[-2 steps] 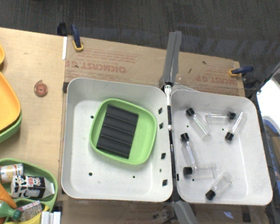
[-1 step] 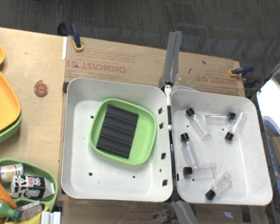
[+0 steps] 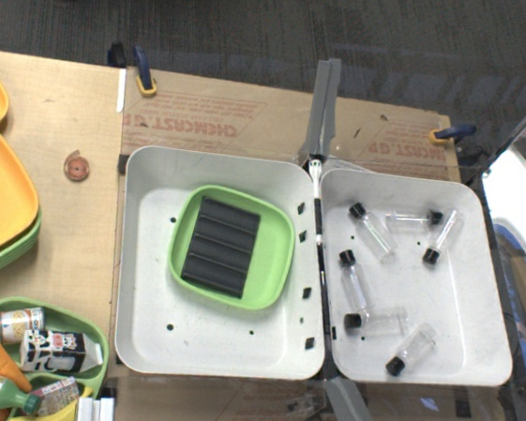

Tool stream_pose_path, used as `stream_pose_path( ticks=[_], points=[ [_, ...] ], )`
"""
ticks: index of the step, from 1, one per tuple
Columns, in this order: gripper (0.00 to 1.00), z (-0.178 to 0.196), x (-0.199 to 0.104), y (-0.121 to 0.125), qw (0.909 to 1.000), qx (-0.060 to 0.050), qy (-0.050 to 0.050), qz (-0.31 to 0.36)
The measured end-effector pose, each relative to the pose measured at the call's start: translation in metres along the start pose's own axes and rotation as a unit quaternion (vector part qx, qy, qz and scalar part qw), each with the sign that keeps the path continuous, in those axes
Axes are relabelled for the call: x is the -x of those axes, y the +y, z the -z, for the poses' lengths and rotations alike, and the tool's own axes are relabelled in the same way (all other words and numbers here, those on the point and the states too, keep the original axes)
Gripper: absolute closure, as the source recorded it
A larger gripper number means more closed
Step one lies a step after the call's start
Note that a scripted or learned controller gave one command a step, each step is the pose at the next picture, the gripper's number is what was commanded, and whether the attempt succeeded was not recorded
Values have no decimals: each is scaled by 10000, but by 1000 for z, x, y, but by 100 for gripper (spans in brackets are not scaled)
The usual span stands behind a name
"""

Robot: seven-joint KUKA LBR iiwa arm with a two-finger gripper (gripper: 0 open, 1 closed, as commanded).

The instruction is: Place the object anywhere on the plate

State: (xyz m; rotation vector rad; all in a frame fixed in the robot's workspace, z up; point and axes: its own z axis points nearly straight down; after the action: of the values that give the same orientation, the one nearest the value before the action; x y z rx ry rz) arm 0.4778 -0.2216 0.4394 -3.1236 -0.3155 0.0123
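In the left bin (image 3: 136, 332), a black ribbed block (image 3: 221, 247) is recorded flat on the green plate (image 3: 277, 254), long axis near-to-far, far end angled slightly right. Hand state cannot be determined.

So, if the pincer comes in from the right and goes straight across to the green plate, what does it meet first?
Probably the right bin at its outer wall, then the capped tubes lying in it. Travelling higher, it might pass over both.

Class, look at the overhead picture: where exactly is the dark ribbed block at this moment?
The dark ribbed block lies flat on the green plate in the left white bin, left of the divider from the bin holding the clear vials.
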Motion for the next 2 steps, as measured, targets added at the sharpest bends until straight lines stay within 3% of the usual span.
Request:
stream_pose_path(
  ticks=[1,2],
  points=[
    [0,0,0,0,10000,0,0,0],
    [0,1,-21,5,10000,13,8,15]
  ],
)
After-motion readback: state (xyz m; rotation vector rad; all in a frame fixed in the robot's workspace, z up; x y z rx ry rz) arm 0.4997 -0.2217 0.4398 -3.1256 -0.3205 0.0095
